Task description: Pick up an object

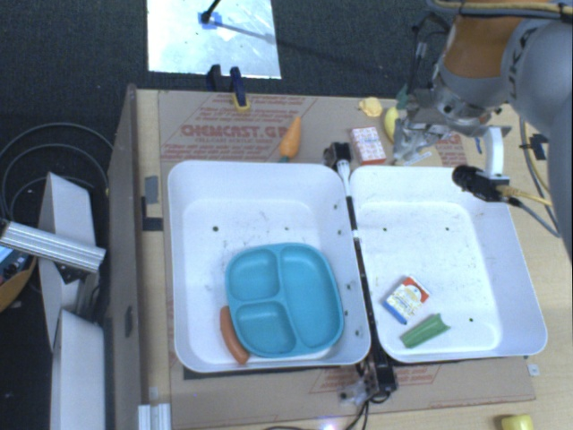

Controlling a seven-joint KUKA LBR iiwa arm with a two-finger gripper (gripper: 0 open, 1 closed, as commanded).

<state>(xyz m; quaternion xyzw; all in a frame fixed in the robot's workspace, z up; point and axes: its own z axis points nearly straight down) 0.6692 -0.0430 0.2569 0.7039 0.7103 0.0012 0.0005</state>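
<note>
Two shallow white plastic bins sat side by side on a brown cardboard-covered tabletop (260, 119).

In the right-hand white bin (501, 240), toward five o'clock, lay a small flat carton with a red, white and blue printed face (406, 299). Just beside it, at its four o'clock, lay a green stubby block (423, 331). Both looked light and stiff. The carton would likely crush if squeezed hard, so I judged its two long edges the best place to take hold. The green block looked smooth and perhaps slippery, best pinched across its narrow width.

In the left-hand white bin (197, 213), toward six o'clock, a turquoise plastic tray with three compartments (283, 299) rested flat. An orange sausage-shaped toy (234, 335) lay touching the tray's seven o'clock edge. The tray looked rigid but wide and awkward to grip; the toy looked light, rounded and possibly soft.

The grey arm's two-finger gripper (419, 141) hung at the twelve o'clock rim of the right bin, well apart from the carton and block. Whether it was open or closed could not be told; nothing was seen in it.

Red lettering on the cardboard appeared to read "CHEMCAST". The carton's print was too small to read. A small pink-patterned box (368, 145) and an orange carrot-shaped toy (290, 138) lay on the cardboard beyond the bins.
</note>
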